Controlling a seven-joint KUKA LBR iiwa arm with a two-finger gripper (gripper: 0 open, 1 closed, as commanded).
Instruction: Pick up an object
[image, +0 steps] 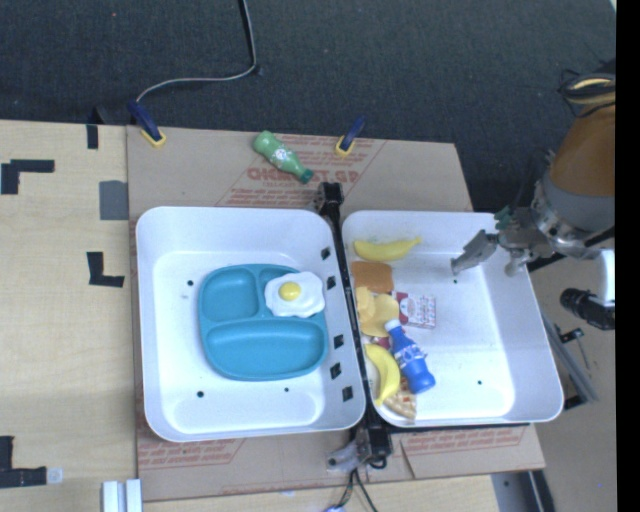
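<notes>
My claw (487, 253) hangs over the far right part of the right bin (520, 400), its two fingers spread apart with nothing between them. One finger (468, 257) reaches out toward the left, its tip low over the white floor; the other sits close by the bin's right wall.

Taking the right bin as my mark, the things to pick all crowd along its left wall, well apart from my claw. At the far end lies a banana (386, 247), its long axis running across the bin, left to right, with the ends curling slightly up toward the far rim. Just nearer than it sits a brown bun-like piece (371, 275), then a yellow lump (373, 312), with a small red-and-white packet (420, 309) beside them toward the bin's middle. A blue bottle (410, 362) lies slantwise, white cap toward the far left, base toward the near right. A second banana (381, 369) runs lengthwise along the left wall, touching the bottle.

Left of the right bin, the other bin (160, 300) carries a blue divided plate (262, 324) with a fried egg (293, 294) on its far right corner. Beyond both bins a green bottle (281, 157) lies on the cardboard.
</notes>
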